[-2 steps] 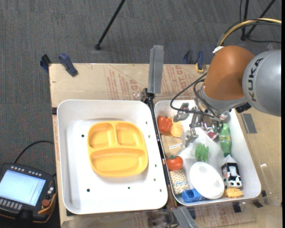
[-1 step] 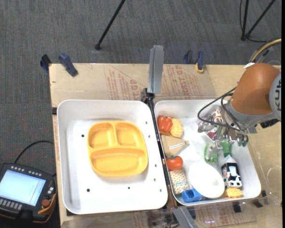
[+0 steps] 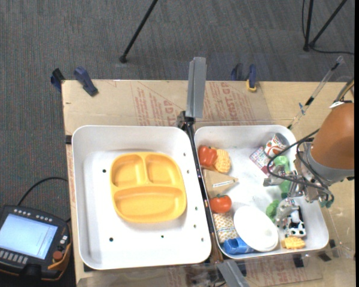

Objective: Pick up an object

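Note:
The right bin [image 3: 245,135] holds several small things: a red-orange pepper [image 3: 207,155], a waffle piece [image 3: 223,161], a red tomato [image 3: 221,204], a white plate [image 3: 255,228], a blue cup [image 3: 235,246], a small can [image 3: 276,143], green toys [image 3: 280,162] and a black-and-white cow figure [image 3: 296,227]. My gripper [image 3: 290,211] reaches down at the bin's right side, just above the green toy [image 3: 273,208] and the cow figure. Cables and the wrist hide its tips.
The left bin [image 3: 87,160] holds a yellow divided tray [image 3: 148,187]. A grey post [image 3: 196,94] stands behind the seam between the bins. A teach pendant [image 3: 27,239] lies at lower left. Clamps [image 3: 84,79] grip the bench's back edge.

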### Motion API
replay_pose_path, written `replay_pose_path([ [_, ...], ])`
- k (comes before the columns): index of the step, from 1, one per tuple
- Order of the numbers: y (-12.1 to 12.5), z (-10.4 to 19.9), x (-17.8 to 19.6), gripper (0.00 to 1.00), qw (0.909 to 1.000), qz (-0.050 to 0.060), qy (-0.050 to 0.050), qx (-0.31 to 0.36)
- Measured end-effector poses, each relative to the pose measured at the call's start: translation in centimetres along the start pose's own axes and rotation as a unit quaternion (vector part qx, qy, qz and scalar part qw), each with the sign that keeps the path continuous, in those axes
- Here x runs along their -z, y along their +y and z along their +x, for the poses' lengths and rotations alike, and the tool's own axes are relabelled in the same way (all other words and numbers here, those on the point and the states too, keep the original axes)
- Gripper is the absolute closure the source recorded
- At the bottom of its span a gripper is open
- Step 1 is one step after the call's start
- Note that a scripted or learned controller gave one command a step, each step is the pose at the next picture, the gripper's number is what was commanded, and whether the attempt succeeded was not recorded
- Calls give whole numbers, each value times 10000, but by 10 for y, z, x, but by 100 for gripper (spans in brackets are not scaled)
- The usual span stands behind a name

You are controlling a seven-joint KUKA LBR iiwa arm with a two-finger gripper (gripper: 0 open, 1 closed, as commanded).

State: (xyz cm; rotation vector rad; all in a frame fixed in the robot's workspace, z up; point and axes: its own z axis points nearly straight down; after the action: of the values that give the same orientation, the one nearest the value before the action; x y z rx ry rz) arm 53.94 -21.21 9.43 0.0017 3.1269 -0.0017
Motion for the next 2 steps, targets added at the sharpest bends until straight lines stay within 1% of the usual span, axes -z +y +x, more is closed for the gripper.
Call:
replay_pose_path([
  [1, 0, -3, 13, 100, 10000, 12, -32, 18],
  [2, 1, -1, 10, 0, 10000, 0, -1, 22],
])
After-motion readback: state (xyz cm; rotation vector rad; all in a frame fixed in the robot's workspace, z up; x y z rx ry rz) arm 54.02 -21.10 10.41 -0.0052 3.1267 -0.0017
